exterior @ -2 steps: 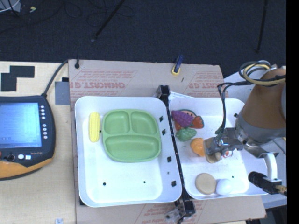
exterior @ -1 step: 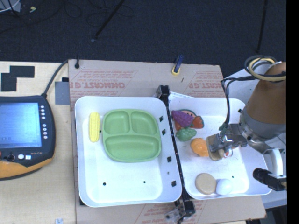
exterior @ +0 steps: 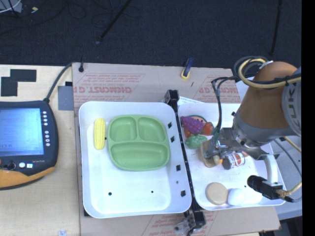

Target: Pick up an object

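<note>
Cardboard (exterior: 123,85) under bins bears mirrored print, perhaps "CHEMCAST"; end effector (exterior: 216,149) grip state cannot be told.

One fixed cam, sitting above the bench (exterior: 44,200), looking down at a slant. It's taking in both white bins: left bin (exterior: 93,191) mid-frame, right bin (exterior: 197,191) toward the right. Medium distance, dark floor showing along the top. The arm (exterior: 266,107) is reaching in from the right edge.

The grey arm (exterior: 268,109) bends in from the right, orange band up top, its gripper (exterior: 215,151) angled down low.
</note>
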{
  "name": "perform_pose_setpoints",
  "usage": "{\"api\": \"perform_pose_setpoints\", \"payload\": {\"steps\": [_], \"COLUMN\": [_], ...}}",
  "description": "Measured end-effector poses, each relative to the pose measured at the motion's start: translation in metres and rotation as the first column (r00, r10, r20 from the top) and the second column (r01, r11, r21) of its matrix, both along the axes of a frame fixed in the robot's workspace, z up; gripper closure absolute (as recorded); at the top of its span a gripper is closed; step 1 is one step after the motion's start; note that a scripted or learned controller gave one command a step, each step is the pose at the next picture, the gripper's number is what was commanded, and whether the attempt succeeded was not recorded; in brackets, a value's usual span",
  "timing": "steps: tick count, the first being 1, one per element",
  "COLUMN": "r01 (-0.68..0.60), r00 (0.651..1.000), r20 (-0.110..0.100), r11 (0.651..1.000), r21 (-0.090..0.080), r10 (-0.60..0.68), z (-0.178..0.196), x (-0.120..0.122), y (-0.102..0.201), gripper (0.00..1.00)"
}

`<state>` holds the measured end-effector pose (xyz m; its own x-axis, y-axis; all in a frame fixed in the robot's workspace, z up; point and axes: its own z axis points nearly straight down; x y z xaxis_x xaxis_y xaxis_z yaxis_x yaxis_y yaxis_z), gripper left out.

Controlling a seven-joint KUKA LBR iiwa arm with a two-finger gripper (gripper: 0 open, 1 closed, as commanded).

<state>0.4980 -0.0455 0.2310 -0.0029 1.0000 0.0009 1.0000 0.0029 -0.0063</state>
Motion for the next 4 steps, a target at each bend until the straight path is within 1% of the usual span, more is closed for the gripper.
{"api": "perform_pose_setpoints", "payload": {"steps": [1,2,3,4], "r01": [0.0,0.001,0.0,0.003], "r00": [1.0,1.0,1.0,1.0], "r20": [-0.001,-0.003,-0.001,-0.004], "r11": [1.0,1.0,1.0,1.0], "r21": [0.0,-0.002,-0.002,-0.003], "r10": [0.0,-0.001,0.0,-0.003], "z": [0.005,-0.011,0.003,-0.009], "x": [0.019,0.022,0.034,0.028], "y": [0.047,0.093,0.126,0.128], "gripper": [1.0,1.0,1.0,1.0]}}
